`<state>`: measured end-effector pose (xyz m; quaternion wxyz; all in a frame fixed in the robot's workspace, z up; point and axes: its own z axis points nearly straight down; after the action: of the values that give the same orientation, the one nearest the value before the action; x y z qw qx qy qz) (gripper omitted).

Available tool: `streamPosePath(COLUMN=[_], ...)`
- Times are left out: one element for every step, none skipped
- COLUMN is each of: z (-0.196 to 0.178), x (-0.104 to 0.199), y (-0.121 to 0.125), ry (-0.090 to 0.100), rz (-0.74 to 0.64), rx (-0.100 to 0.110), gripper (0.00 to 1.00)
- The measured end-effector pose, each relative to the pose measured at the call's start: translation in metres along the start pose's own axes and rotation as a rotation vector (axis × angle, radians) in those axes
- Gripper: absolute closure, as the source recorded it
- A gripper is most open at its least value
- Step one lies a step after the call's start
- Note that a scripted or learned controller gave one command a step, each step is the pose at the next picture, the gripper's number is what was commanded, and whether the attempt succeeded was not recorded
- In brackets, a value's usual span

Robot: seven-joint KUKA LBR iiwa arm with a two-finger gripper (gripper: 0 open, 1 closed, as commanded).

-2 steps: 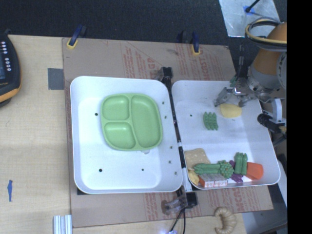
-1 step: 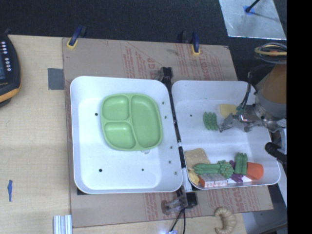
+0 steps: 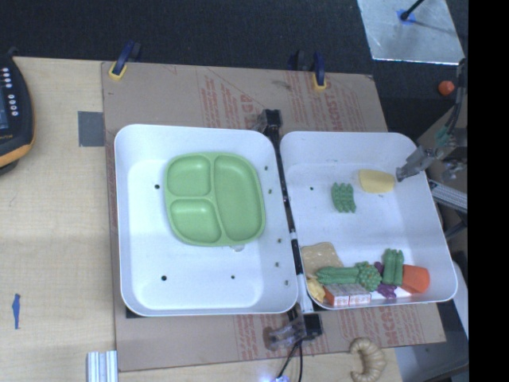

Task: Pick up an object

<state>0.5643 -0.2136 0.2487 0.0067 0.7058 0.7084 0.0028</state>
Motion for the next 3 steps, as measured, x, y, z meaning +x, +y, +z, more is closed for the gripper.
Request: streamPosePath(z=[0.027, 0.013, 0.014], x=[0.027, 0.042, 0.047], y=[0.09, 0.076, 0.061], ry=[0.004, 0.007, 0.005], rz=[-0.006, -0.002, 0.002], rx=[0.009, 0.018, 0.019], gripper=[0.0, 0.0, 0.0])
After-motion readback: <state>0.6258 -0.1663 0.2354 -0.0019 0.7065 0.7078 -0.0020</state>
